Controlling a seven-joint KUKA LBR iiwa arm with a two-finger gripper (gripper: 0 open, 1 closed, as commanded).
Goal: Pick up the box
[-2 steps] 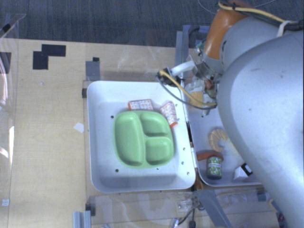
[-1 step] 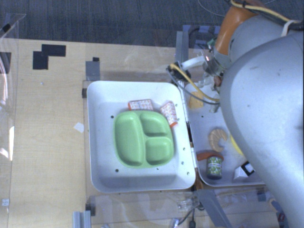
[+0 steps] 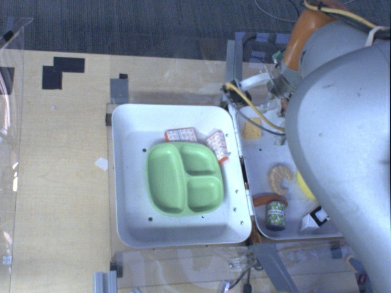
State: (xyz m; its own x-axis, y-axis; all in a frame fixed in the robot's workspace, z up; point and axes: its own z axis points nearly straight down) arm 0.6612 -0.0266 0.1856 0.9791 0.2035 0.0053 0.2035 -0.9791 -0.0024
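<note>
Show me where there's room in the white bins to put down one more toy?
The left bin has bare floor along its left wall beside the green tray, and a strip in front of the tray. Behind the tray it is crowded: two small boxes lie there. The right bin is cluttered with a jar, a cookie and the arm overhead.

My arm (image 3: 342,145) comes in from the right, big grey link filling the right side of frame, orange band (image 3: 303,32) up top. Wrist bends down-left, cables looping off it. Can't make out the gripper end.
</note>
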